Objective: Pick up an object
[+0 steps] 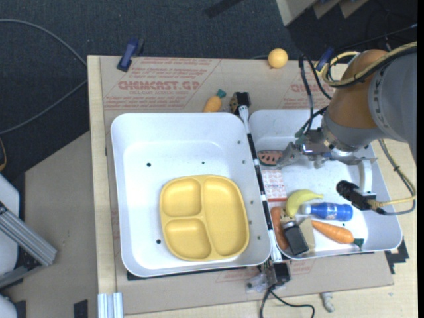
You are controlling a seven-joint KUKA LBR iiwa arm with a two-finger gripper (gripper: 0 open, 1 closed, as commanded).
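Observation:
My gripper (296,154) hangs low over the far left part of the right bin (384,234), under the grey arm with its orange band. Just left of it a small round reddish-brown piece (268,157) lies against the bin's wall. Nearer the front lie a yellow banana (299,199), a blue bottle with a white cap (329,211), an orange carrot (334,232) and a dark block (295,236). A white card with red print (272,184) lies along the left wall. Nothing shows between the gripper's tips.
The left bin (132,144) holds a yellow divided plate (203,216). On the board behind the bins rest an orange ball (278,58), a blue clip (129,55), a small orange toy (213,103) and a black piece (241,100).

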